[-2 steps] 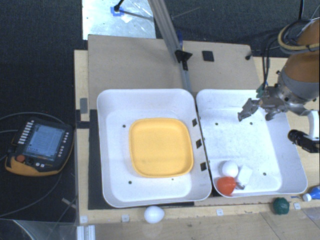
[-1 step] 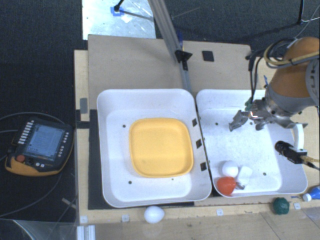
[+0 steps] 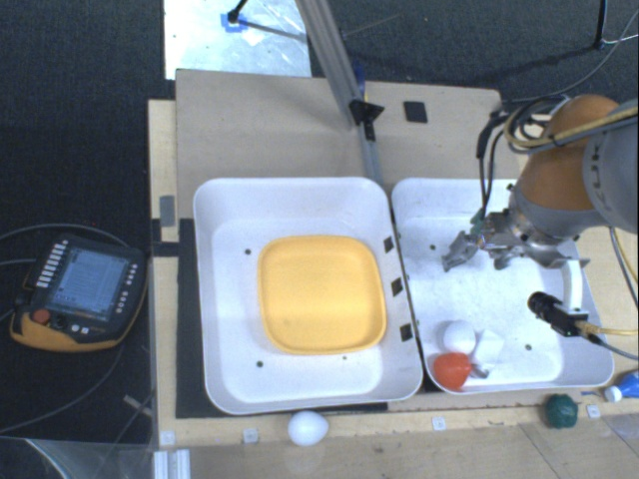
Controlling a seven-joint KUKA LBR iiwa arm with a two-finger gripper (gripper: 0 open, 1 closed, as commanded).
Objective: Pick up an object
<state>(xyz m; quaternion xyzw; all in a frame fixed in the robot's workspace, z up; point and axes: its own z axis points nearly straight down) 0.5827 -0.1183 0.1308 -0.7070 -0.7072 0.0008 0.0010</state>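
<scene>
We see the gripper (image 3: 461, 253) low over the upper part of the right bin (image 3: 599, 372), its fingers slightly parted and grasping nothing. The candidate objects lie at that bin's near-left corner: a white ball (image 3: 459, 336) touching a red ball (image 3: 451, 370), with a white scrap (image 3: 489, 348) beside them. They sit well apart from the fingers, toward the view's bottom. We judge the coming move a shift that way, then descent.

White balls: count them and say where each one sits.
2. One white ball lies in the right bin, near its front edge beside the red ball. Another rests outside, in front of the left bin. The arm may hide others.
</scene>
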